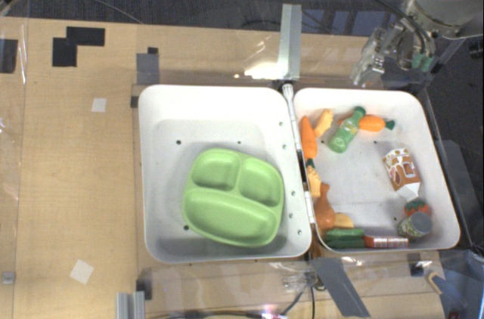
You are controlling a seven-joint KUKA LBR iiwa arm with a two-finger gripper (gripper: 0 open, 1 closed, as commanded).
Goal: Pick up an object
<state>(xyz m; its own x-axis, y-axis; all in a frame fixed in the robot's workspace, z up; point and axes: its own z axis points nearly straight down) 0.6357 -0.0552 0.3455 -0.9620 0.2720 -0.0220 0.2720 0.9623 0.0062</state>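
My gripper [392, 59] hangs at the upper right, above the far rim of the right bin [433, 136], open with nothing between its fingers. Below it in that bin lie a green bottle [344, 134] and an orange carrot-like toy [372, 123]. A long orange piece [308, 137] and a small yellow piece [323, 121] rest by the bin's left wall. A white and brown packet [401, 168] sits at the right. Along the near wall lie a small can [417, 221], a dark green vegetable [344, 238], a red tube [386, 240] and an orange toy [325, 213].
The left bin [162, 128] holds a green divided plate [233, 196]. A metal post [290, 41] stands behind the seam between the bins. Wooden bench top [68, 174] spreads to the left.
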